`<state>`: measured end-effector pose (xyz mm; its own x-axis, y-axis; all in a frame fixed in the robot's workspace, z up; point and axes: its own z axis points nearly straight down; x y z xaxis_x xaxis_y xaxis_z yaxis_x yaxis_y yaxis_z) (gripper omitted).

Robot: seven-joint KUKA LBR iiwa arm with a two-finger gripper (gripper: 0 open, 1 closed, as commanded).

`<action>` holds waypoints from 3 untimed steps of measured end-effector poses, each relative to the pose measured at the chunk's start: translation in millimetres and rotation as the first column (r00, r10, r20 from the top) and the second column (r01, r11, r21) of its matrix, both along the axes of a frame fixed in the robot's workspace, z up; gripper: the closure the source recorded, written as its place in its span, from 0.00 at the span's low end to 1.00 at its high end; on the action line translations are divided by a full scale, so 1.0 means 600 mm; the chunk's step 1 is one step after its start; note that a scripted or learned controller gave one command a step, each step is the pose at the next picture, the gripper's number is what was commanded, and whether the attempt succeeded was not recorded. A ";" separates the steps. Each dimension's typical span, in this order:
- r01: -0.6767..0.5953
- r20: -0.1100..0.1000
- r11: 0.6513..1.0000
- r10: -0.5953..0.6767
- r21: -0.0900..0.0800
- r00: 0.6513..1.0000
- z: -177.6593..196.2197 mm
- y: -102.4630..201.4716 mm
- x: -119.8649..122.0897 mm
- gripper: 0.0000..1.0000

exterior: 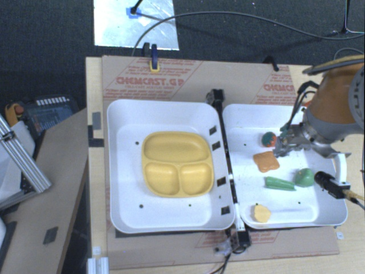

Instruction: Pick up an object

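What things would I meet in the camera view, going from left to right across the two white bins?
Yellow divided tray in the left bin → pale yellow piece in the right bin → long green piece → rounded green piece.

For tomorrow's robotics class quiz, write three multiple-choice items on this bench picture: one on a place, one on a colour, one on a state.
1. Where does the yellow tray lie?
A. left bin
B. right bin
C. on the floor

2. What colour is the flat piece just below the gripper?
A. blue
B. orange
C. black

3. How do the tray's three compartments stand?
A. all hold food
B. one holds food
C. all bare

Answers: 1 A, it sits in the middle of the left bin; 2 B, it is plainly orange; 3 C, plain yellow shows in each.
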<state>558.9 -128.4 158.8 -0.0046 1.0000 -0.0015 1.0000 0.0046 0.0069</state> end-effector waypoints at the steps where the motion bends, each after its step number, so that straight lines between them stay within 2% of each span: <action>1: 0.000 -0.001 1.000 0.000 0.000 1.000 0.086 0.001 -0.014 1.00; 2: -0.001 0.001 1.000 0.001 0.000 1.000 0.186 0.015 -0.012 1.00; 3: -0.004 -0.003 1.000 0.004 0.002 1.000 0.193 0.100 0.013 1.00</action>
<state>566.5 -68.4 274.4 -0.0083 1.0000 0.0004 1.0000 0.0083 0.0035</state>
